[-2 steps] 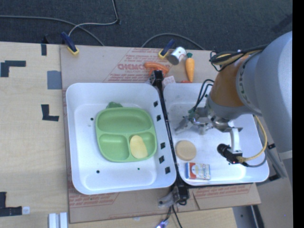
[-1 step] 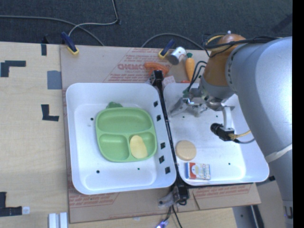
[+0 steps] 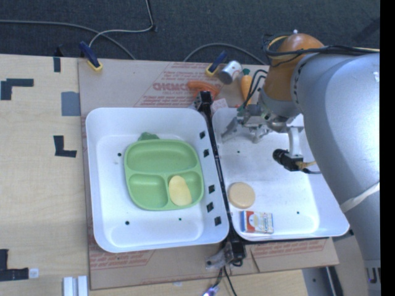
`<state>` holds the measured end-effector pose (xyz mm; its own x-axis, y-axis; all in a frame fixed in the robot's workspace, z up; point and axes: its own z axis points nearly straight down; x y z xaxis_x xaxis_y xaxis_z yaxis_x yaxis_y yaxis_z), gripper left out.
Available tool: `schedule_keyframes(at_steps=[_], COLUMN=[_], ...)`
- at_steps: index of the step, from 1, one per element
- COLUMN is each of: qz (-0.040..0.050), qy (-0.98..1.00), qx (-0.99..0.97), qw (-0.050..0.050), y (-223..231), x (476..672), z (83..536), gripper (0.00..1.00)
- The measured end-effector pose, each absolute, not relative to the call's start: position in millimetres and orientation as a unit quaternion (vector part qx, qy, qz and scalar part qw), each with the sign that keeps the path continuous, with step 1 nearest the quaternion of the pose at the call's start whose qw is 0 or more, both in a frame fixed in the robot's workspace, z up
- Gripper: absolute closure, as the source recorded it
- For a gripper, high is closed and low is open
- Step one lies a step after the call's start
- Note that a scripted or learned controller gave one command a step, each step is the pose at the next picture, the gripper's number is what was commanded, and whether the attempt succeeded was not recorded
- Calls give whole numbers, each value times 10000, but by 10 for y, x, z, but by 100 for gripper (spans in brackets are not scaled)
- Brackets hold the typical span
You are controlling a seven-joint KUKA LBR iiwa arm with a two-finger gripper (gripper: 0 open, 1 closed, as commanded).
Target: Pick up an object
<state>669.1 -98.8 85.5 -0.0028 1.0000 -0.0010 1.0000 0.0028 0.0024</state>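
My gripper [image 3: 242,132] hangs low over the far left corner of the right bin [image 3: 308,217], close to the divider between the bins. Its two grey fingers look spread apart, and I see nothing between them. A round tan disc [image 3: 241,195] lies in the right bin, nearer the front and well clear of the gripper. Just in front of the disc rests a small white packet with red and blue print [image 3: 257,222]. In the left bin [image 3: 102,165] sits a green divided plate [image 3: 162,159] with a yellow oval piece [image 3: 179,190] in its front right compartment.
The bulky grey arm [image 3: 345,122] covers the right bin's right side. A black fitting [image 3: 289,160] sticks out below the wrist. Blue clamps [image 3: 90,55], an orange item [image 3: 202,86] and cables lie on the cardboard behind the bins. A dark green scrap [image 3: 148,136] peeks from behind the plate.
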Motion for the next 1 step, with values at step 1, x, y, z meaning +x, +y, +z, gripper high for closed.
schedule_keyframes(at_steps=[1], qz=[-11], qy=[7076], qx=[7066], qw=[2], y=[-967], x=[6680], z=[868], gripper=[0])
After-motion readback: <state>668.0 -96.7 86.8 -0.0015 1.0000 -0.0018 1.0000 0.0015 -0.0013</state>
